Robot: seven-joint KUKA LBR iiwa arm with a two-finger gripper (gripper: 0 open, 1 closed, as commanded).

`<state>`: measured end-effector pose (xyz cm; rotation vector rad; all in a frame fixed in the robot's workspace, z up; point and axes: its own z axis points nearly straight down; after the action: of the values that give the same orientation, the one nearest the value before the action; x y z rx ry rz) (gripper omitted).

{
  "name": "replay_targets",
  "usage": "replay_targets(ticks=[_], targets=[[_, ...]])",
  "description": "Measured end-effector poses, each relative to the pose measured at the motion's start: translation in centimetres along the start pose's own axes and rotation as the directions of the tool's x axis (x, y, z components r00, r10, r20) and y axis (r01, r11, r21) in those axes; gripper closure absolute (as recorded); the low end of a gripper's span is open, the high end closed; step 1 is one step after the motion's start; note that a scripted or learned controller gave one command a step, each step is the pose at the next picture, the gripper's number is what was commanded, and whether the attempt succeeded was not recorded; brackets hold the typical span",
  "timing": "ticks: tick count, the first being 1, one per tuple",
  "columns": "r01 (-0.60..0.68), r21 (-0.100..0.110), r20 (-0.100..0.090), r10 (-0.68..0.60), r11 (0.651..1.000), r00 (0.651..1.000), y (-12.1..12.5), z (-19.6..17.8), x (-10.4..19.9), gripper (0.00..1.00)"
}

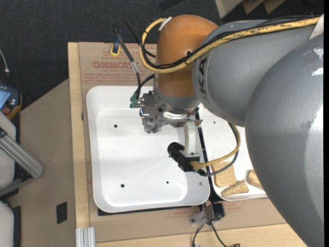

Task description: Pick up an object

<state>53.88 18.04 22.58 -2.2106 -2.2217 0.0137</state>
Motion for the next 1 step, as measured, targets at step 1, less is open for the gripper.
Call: replay_targets(ticks=[1], targets=[[-0.003, -0.011, -0.001, 0.003, 1.0, 1.0, 0.22, -1.65, -0.25, 1.0]])
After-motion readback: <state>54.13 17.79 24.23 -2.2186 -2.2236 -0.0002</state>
